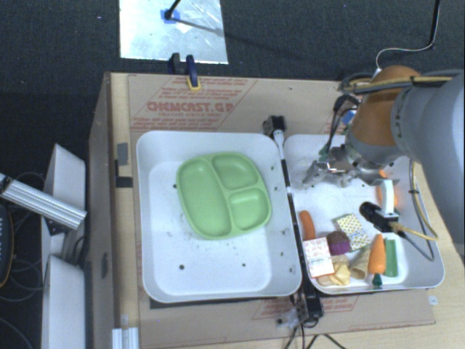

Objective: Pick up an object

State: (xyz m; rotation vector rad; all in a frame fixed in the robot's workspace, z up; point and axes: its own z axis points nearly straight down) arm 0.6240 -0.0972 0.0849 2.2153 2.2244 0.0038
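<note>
We list what we see, largest first, with a note on the pick.

- Arm (429, 115) — grey metal with an orange band, reaching in from the right and hanging over the upper part of the right bin.
- Left bin (156, 267) — shallow, white, smooth plastic with rounded corners, speckled with a few dark crumbs.
- Right bin (429, 267) — same make, touching the left bin along the middle.
- Green plate (221, 195) — matte plastic, three compartments, lying tilted in the left bin.
- Gripper (330, 171) — metallic, over the bare top-left floor of the right bin; we cannot tell whether it is spread or closed, and we see nothing in it.
- Toy food heap — lower half of the right bin, well below the gripper: carrot (377, 254), orange and tapered; orange sausage (307, 225), smooth and rounded; patterned card (317, 257), flat; checkered block (352, 229); purple lump (338, 242); green stick (391, 257).

Our judgement: nothing is lifted yet. The sausage lies a little apart at the heap's upper-left edge — the easiest candidate. We would close across its narrow width and avoid the flat card.
</note>
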